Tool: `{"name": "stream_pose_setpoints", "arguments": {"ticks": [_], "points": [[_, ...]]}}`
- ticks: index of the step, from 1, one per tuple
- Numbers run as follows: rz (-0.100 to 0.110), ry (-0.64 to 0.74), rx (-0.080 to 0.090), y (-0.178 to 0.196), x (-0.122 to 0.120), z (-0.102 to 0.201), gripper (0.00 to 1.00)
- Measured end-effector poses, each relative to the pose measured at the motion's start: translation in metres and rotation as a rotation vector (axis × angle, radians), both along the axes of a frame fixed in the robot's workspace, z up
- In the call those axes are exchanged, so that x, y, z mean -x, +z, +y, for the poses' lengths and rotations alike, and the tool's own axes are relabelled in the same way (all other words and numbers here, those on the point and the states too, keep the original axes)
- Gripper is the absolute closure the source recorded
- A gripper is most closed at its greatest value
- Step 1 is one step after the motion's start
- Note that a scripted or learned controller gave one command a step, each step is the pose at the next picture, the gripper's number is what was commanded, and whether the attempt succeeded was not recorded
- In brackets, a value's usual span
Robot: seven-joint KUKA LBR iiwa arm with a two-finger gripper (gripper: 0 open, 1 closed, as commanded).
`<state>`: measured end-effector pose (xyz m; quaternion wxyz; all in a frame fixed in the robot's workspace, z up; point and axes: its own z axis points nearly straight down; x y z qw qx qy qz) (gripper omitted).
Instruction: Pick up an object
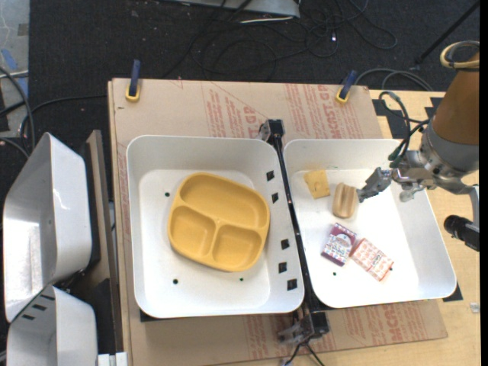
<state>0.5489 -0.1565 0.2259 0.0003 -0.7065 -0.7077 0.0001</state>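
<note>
Just left of gripper: wooden block

Tray in left bin; four small items in right bin

We count two white bins side by side, a left bin and a right bin. In the left one we see a single yellow divided plate with three compartments. In the right one we count four small things: one yellow block, one tan rounded piece, one purple packet and one red-and-white packet; at the board's far edge we count two blue-and-yellow clamps, one at and one at.
</note>
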Motion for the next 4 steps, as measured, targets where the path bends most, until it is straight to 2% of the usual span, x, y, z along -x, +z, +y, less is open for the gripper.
{"name": "stream_pose_setpoints", "arguments": {"ticks": [1, 2, 3, 4], "points": [[0.004, -0.004, -0.001, -0.063, -0.003, -0.002, 0.0], [0.003, -0.005, 0.0, -0.109, -0.003, -0.009, 0.0], [-0.005, -0.005, 0.0, -0.131, -0.005, -0.009, 0.0], [-0.01, -0.004, -0.001, -0.119, -0.007, -0.008, 1.0]]}}
